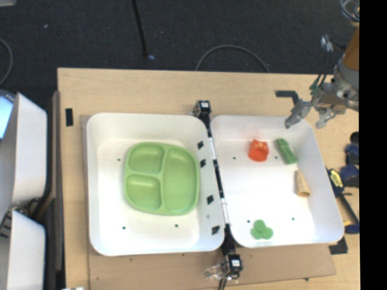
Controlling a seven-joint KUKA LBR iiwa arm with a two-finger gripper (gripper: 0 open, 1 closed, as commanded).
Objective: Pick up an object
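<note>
The right bin point(314, 222) holds a small red-orange object point(259, 150), a green bar point(286, 151), a tan cone-like piece point(302, 183) and a green lumpy item point(262, 229) near the front. My gripper point(308, 117) hangs over the bin's far right corner, above and right of the green bar. Its two fingers stand apart, open, with nothing between them.
A light green divided plate point(162, 178) lies in the left bin point(109, 228). A ridge with black clips point(215, 180) separates the bins. Blue and yellow tools point(346, 175) lie on the bench right of the right bin. White boxes point(24, 156) stand at the far left.
</note>
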